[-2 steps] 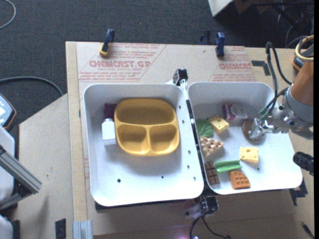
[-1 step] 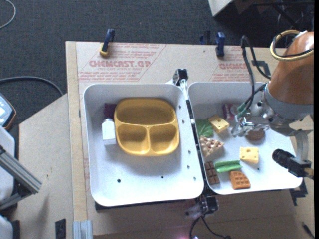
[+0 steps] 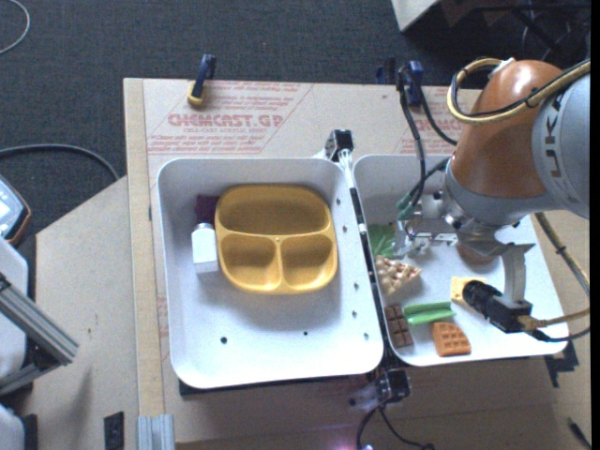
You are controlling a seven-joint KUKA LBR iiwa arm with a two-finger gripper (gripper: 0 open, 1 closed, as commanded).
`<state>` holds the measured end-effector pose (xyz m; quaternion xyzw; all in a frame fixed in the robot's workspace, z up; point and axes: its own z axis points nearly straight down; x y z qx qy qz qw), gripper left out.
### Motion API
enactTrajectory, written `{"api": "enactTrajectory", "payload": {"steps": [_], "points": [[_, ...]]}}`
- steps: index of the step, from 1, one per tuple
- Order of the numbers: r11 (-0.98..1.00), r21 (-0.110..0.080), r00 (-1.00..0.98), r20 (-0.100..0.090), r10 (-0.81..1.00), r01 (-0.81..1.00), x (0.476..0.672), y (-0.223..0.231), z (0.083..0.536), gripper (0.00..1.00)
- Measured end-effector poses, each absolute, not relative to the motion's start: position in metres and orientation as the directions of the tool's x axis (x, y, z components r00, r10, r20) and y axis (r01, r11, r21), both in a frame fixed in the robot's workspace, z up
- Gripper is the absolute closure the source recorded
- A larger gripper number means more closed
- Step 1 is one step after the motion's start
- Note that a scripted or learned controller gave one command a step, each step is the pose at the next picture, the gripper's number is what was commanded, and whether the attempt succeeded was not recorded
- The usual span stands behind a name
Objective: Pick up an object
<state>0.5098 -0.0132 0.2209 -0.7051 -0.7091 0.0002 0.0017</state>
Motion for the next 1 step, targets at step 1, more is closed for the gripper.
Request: {"api": "enactTrajectory", "payload": {"steps": [1], "points": [[0.007, 0.003, -0.007, 0.002, 1.0, 1.0, 0.513, 0.0454, 0.2325, 1.0]]}}
